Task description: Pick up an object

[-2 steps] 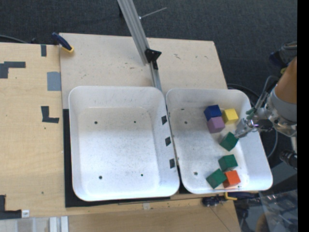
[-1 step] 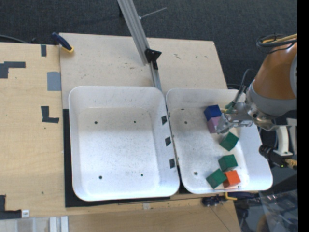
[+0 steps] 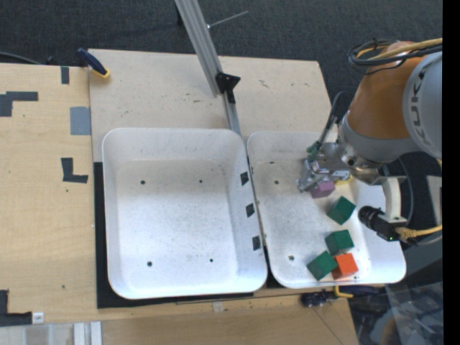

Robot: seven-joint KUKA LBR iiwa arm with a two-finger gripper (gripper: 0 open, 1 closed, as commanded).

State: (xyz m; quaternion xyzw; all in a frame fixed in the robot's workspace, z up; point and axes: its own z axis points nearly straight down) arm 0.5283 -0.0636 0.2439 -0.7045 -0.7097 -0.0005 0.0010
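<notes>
My gripper (image 3: pixel 314 182) hangs over the upper middle of the right bin (image 3: pixel 284 214), its metal fingers pointing down and left. A small purple block (image 3: pixel 324 188) lies right at the fingertips, touching or just beside them; I cannot see it clearly between the fingers. Further toward the bin's near right corner lie three green blocks (image 3: pixel 342 210), (image 3: pixel 338 241), (image 3: pixel 322 265) and an orange block (image 3: pixel 346 264).
The left bin (image 3: pixel 122 192) sits beside the right one, divided by their shared rims. A slanted metal rail (image 3: pixel 205 45) runs from the top down to the bins' junction. The arm's grey and orange body (image 3: pixel 392 113) overhangs the right bin's far right side.
</notes>
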